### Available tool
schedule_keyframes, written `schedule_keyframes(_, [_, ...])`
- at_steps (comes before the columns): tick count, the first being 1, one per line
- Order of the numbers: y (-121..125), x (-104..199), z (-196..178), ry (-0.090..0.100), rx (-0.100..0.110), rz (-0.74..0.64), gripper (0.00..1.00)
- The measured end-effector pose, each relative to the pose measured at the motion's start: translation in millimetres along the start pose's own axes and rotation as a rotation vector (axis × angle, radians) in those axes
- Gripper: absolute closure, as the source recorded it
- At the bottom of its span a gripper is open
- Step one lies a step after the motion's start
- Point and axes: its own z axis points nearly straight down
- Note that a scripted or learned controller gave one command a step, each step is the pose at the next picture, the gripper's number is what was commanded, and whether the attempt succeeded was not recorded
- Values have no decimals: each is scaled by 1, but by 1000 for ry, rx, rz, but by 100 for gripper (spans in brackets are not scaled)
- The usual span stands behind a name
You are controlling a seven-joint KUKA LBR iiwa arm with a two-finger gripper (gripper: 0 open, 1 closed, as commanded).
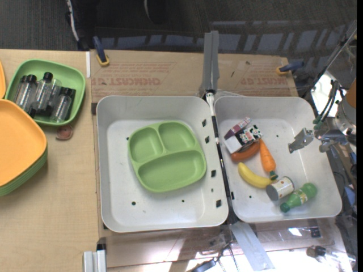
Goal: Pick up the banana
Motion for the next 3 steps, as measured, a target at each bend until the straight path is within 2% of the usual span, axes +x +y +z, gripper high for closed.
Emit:
schedule_keyframes(1, [-44,-25,39,1,2,122,0])
schedule_keyframes(2, [-51,-14,106,11,2,43,0])
schedule_keyframes(3, [-47,49,106,1,1,138,0])
